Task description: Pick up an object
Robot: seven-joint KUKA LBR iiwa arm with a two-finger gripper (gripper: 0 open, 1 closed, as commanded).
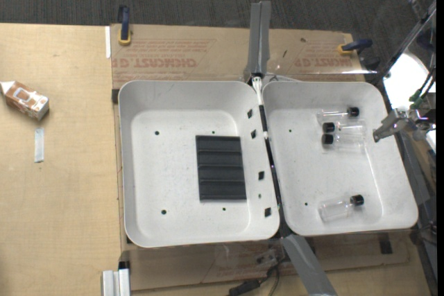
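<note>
Three vials [340,208] (clear), one black block [221,168].

Two white bins sitting side by side on the desk [62,218]. Left bin [139,218] holding a black ribbed block [221,168] at center. Right bin [388,211] holding three clear black-capped vials: two [338,112] [340,138] lying close together at 12 o'clock, one [340,207] at 6 o'clock. Small carton [26,100] lying on the desk at 9 o'clock. Gripper [383,132] hovering at the right bin's 3 o'clock rim.

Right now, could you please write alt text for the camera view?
Two shallow white bins sit side by side: the left bin holds a black ribbed rectangular block, and the right bin holds three clear black-capped vials.
</note>
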